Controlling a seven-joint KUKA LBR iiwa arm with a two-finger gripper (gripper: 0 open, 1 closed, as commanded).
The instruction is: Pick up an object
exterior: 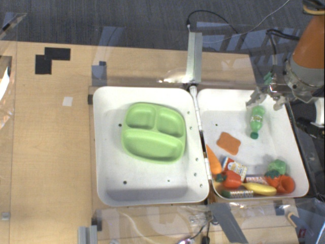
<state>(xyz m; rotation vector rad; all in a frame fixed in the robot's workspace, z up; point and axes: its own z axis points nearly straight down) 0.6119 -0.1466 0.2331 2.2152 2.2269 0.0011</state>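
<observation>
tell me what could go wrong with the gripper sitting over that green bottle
1. The green bottle lies on its side under the gripper; being round, it may roll or squirt out as the fingers close.
2. It sits near the right bin's back wall, so a finger could catch that wall on the way down.
3. It is small, so a slightly off approach could miss it.

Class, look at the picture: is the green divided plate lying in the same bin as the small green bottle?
No: the green divided plate lies in the left bin, while the small green bottle lies in the right bin.
</observation>
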